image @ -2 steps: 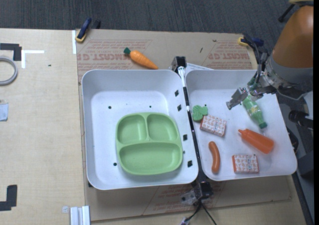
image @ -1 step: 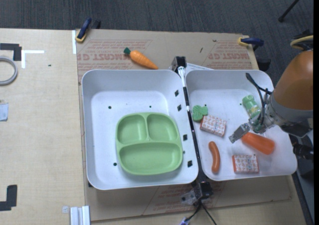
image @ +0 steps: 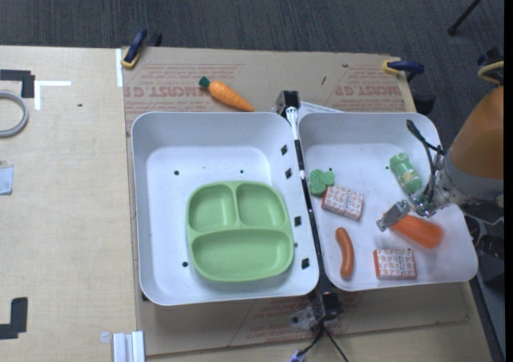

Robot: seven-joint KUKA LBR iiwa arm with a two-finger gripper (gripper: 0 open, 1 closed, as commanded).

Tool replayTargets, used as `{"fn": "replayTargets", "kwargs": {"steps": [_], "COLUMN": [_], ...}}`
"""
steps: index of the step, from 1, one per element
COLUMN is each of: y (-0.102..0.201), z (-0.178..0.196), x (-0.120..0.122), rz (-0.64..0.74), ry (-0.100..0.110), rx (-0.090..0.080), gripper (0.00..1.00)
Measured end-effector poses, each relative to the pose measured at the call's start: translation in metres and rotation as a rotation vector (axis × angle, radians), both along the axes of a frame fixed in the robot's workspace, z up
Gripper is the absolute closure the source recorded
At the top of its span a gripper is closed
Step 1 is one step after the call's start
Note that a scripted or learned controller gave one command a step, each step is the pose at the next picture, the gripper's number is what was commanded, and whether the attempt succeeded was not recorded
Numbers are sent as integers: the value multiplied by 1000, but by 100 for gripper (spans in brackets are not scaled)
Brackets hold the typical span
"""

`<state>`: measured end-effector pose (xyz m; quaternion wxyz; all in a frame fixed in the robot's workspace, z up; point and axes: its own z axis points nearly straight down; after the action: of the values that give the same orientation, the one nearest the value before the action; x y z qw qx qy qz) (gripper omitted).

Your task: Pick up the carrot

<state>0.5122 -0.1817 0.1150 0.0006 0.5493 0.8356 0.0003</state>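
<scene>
The carrot [image: 228,94] lies on the brown cardboard sheet [image: 337,80] above the bins, in the upper middle of the frame, just past the top rim of the left bin [image: 152,192]. Its green stem end points to the left and its orange tip to the lower right. It is well apart from the arm.

The left bin holds a green divided plate [image: 239,231] with three compartments, lying flat in the middle.

The arm [image: 481,144] comes in at the right edge of the frame, and its gripper [image: 409,212] hangs low over the right side of the right bin [image: 361,132]. Whether its fingers are apart or together cannot be told. Just below and to the right of it lies an orange block-like piece [image: 418,230], close to or touching the gripper. A green bottle-shaped toy [image: 404,171] lies above it. Farther left in the same bin are a small green piece [image: 321,181], a patterned box [image: 343,202], a sausage [image: 345,253] and a second patterned box [image: 394,263] near the bottom rim.
</scene>
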Motion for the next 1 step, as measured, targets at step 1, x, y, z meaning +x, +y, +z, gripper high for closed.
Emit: {"fn": "replayTargets", "kwargs": {"steps": [1], "y": [0], "z": [10], "x": [1], "rz": [-3], "ry": [-3], "rx": [-1], "gripper": [100]}}
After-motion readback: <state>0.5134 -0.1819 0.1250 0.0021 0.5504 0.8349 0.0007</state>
